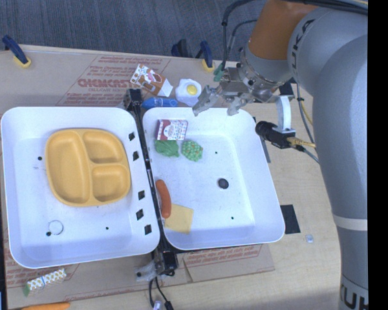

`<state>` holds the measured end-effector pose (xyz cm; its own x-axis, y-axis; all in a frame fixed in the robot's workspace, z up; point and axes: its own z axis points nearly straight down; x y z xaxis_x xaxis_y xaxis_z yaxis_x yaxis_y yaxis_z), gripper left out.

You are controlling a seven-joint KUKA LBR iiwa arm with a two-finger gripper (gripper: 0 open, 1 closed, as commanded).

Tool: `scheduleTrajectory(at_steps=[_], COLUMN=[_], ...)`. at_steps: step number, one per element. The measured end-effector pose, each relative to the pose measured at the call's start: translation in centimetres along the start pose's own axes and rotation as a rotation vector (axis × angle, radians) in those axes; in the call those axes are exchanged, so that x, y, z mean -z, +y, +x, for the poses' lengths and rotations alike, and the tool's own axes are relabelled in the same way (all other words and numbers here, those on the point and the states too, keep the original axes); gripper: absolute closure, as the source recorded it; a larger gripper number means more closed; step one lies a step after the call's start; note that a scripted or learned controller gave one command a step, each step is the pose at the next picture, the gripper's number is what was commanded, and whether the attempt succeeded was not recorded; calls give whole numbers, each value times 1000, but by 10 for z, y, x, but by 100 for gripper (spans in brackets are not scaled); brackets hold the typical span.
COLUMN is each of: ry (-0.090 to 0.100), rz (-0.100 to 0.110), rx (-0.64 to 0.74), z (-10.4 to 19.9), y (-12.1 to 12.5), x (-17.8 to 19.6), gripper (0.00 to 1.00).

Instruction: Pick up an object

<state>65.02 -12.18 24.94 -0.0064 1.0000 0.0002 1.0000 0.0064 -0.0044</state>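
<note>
light: bright, even; shadows: soft, faint; glare: white bins (26, 173) washed out; focus: slightly soft

A dark grey carpet (103, 11) with a fine ribbed weave covers the floor along the top, behind and to the left of the hand (215, 102). Below it, the tabletop (297, 192) is a pale tan surface. A flattened sheet of brown cardboard (97, 76) with faded red printing lies on it, stretching left of the hand and down past it. Blue clamps (16, 50) grip the far edge, one far to the left, others (204, 50) just above the hand. A small black square (288, 218) sits on the tabletop well below the hand. Light is bright and even.
</note>
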Motion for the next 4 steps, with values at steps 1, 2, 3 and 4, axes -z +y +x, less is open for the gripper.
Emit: scheduleTrajectory(at_steps=[1,2,3,4], ry=[-2,-2,-2,0], rz=[-4,0,0,-1], rx=[106,109,109,-110], z=[28,28,28,20], y=[8,8,7,-15], x=[-156,-147,-147,-157], gripper=[0,100,0,0])
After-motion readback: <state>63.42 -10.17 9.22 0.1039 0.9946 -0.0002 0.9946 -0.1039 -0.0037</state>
